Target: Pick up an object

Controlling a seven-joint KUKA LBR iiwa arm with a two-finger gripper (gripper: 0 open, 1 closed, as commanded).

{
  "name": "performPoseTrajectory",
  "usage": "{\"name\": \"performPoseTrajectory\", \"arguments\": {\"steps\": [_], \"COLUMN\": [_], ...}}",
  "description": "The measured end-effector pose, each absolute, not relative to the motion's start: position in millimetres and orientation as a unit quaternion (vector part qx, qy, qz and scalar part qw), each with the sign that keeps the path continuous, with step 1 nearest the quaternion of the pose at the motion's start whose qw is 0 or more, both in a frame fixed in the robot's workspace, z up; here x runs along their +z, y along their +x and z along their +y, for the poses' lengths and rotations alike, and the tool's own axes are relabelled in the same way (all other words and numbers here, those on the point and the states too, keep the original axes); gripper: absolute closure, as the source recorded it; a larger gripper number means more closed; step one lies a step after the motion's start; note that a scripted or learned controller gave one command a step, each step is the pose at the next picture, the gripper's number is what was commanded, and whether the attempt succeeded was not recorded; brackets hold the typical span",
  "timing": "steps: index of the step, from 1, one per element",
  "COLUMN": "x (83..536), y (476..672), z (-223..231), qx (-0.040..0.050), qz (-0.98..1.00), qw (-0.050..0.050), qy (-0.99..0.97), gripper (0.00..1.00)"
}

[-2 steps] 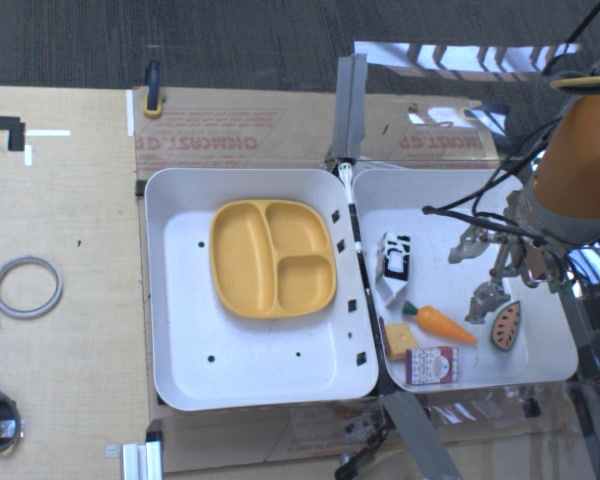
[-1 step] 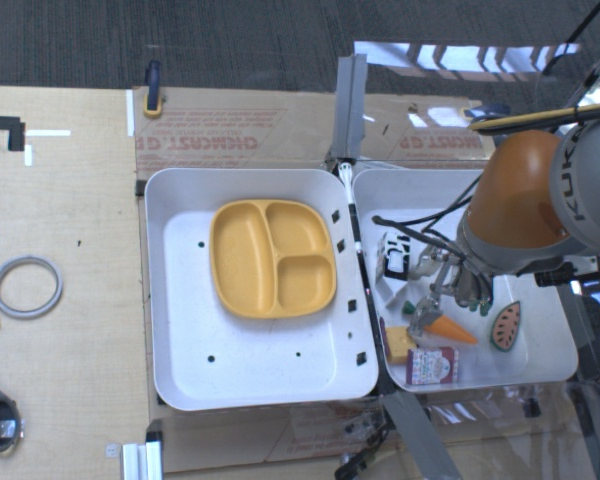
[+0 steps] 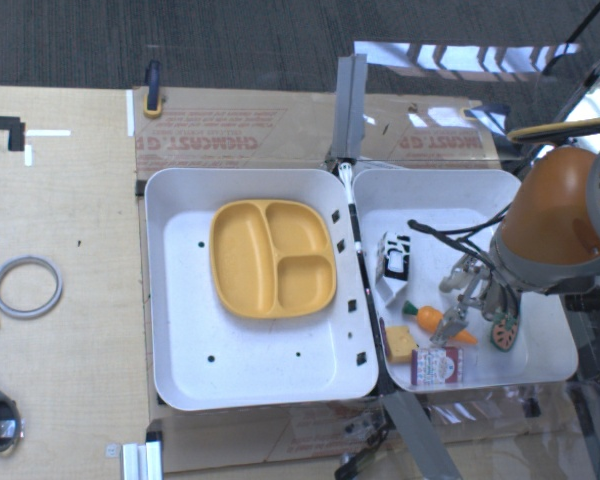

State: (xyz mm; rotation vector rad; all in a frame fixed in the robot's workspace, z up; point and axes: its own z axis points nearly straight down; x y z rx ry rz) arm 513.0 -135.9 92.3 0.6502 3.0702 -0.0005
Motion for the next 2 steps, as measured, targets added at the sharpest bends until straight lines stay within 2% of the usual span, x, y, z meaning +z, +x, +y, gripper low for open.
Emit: {"name": "performPoseTrajectory", "arguments": {"steps": [1,2], "x": [101,260], "y": [513.8,508.0], "z": [-135,-73], "qx": [-0.0004,-0.0003], "qz": [0.979,0.971], "qw": [0.002,0.002], "qy": [0.205,0.238], "gripper": [1.0,1.0]}}
